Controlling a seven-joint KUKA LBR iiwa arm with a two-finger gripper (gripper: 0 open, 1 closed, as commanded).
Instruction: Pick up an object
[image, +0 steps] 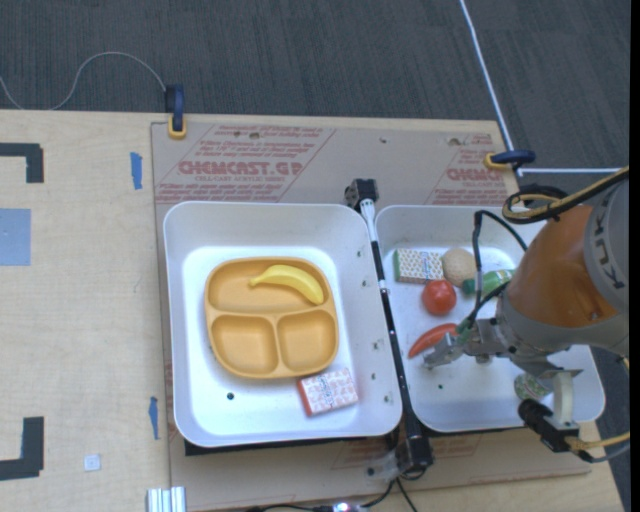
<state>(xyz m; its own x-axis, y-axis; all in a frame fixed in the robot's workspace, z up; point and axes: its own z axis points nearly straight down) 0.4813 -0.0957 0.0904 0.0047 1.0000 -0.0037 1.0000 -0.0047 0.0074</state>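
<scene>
You've got the gripper (447, 352) low in the right bin (480, 410), can't tell if it's clenched or released, its tip touching the red chili pepper (428, 340), with the tomato (438, 296) just beyond and the banana (291, 282) on the left bin's yellow divided plate (270, 345).

Reaches in from three o'clock, grey arm (600, 260) with its orange band (555, 280) bent down over the bench. Points toward nine o'clock at the wrist, gripper (440, 357) held low at the end. Too small and dark at the tip to read more.
</scene>
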